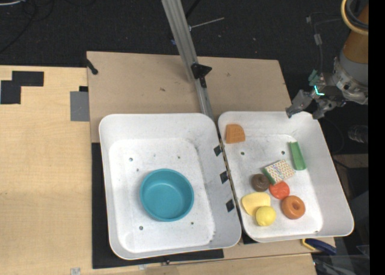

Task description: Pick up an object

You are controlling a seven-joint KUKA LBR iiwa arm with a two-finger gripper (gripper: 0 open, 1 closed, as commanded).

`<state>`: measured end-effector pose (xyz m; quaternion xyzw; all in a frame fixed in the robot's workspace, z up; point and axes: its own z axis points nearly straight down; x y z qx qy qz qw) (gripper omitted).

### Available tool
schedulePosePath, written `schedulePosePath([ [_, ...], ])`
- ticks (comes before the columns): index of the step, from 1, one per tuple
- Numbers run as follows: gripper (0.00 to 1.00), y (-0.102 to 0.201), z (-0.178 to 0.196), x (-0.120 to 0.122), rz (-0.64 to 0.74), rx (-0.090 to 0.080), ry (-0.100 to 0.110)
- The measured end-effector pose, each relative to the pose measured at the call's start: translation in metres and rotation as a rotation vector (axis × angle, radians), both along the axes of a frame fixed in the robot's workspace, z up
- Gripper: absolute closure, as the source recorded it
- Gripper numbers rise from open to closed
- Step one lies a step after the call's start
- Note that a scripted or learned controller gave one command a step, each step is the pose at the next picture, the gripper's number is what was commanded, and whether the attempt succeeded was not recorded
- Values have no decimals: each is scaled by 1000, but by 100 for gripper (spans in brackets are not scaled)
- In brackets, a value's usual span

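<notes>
My gripper [308, 109] hangs over the far right corner of the right bin [334, 207], open, with nothing between its fingers. Below it the bin holds several small items. An orange wedge [234, 133] lies at the far left and a green bar [296, 154] at the right. A checkered block [279, 171], a brown ring [260, 182] and a red ball [279, 191] crowd the middle. Toward the front are an orange ring [293, 207], a yellow piece [254, 201] and a yellow lemon [265, 216].
A teal bowl [167, 194] sits in the left bin [120, 135]. A slanted metal rail [183, 39] runs from the top down to the gap between the bins. Black clips [224, 176] line the shared rim.
</notes>
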<state>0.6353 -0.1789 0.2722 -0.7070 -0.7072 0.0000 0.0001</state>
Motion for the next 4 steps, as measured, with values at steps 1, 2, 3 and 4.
schedulePosePath([
  [1,0,0,0,0,0,0,0],
  [2,0,-6,-46,5,0,0,4],
  [3,0,-1,-90,6,1,1,4],
  [4,0,1,-133,7,1,1,4],
])
